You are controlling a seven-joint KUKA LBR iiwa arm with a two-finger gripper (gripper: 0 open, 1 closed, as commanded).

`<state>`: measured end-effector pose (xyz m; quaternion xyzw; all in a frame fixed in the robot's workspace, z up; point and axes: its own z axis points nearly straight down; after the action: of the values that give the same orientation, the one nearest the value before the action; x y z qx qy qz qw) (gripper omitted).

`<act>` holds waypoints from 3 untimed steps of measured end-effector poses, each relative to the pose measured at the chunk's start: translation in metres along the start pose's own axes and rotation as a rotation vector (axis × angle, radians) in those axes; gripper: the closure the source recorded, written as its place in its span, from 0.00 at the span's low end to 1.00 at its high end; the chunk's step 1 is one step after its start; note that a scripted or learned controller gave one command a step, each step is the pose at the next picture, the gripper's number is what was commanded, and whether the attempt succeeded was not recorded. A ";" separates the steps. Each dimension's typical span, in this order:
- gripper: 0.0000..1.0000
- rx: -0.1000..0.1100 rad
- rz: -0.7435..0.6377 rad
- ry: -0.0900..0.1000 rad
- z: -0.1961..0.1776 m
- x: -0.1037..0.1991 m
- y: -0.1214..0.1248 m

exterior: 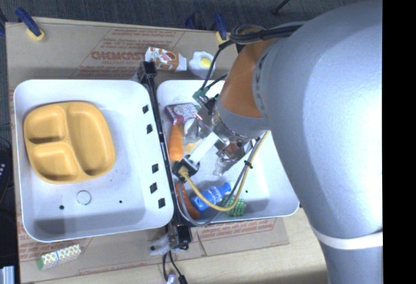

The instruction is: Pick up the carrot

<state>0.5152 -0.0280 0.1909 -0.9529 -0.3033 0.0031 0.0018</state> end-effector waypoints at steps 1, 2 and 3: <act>0.00 0.000 0.272 0.001 0.000 0.029 -0.022; 0.00 0.000 0.301 0.002 0.000 0.098 -0.023; 0.00 0.001 -0.029 0.000 0.000 0.035 -0.040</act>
<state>0.5211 0.0246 0.1910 -0.9483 -0.3173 0.0032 0.0023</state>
